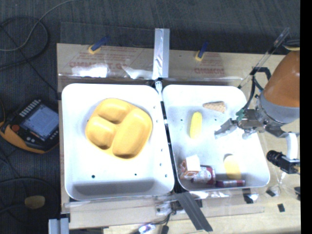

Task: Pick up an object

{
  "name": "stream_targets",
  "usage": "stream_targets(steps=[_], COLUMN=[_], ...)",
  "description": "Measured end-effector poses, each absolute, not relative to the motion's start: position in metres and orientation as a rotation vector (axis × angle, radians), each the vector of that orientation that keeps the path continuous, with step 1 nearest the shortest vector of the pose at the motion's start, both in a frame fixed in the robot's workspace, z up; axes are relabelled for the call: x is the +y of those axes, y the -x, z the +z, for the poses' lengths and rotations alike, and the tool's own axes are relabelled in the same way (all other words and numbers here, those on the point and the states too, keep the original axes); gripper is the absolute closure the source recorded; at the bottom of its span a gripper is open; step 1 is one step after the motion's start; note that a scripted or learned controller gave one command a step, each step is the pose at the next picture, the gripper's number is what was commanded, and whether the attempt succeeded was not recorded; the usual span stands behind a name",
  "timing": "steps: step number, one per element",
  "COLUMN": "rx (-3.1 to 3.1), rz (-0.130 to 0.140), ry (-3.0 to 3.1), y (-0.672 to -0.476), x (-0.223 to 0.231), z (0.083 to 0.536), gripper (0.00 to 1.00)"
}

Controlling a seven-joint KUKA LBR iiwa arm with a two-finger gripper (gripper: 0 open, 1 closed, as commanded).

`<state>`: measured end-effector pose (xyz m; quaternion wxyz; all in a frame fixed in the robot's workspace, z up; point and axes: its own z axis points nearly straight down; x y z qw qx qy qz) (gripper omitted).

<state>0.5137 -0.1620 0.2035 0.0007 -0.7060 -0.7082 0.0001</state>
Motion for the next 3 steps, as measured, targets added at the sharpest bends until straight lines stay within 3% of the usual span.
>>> stream_targets(steps=[1,2,3], rx=[-2.324,-2.423,-2.422], rz=[-0.008,-0.009,-0.014], ry=[2.132,2.018,2.018], y=[-0.577,-0.622,-0.623], x=[-0.130,-0.106,-0.106], z=[0.091,0.090,0.103], gripper=[0.00,0.00,1.00])
